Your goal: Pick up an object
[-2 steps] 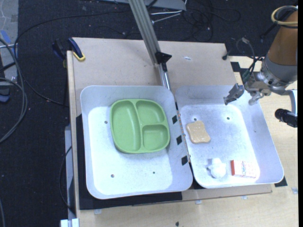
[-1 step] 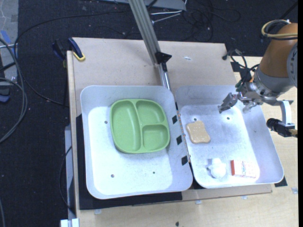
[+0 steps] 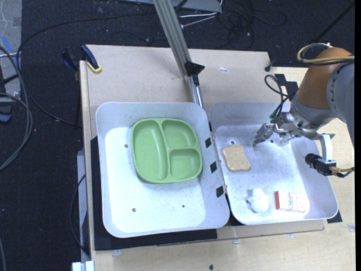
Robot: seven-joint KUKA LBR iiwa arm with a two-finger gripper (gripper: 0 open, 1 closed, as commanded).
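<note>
Three loose things lie in the right bin [image 3: 316, 176]: a tan slice like a piece of bread [image 3: 236, 158] at its left, a white crumpled lump [image 3: 259, 201] near the front, and a small red and white box [image 3: 291, 201] beside the lump. My gripper [image 3: 261, 135] hangs low over the back middle of this bin, a little to the right of and behind the tan slice, apart from it. The grey arm with its orange band [image 3: 318, 83] comes in from the right.
A green divided plate [image 3: 167, 150] rests in the left bin [image 3: 121, 208]. A slanted metal pole [image 3: 177, 38] runs down to the gap between the bins. A black clamp on a cable [image 3: 318, 164] sits over the right bin's right side.
</note>
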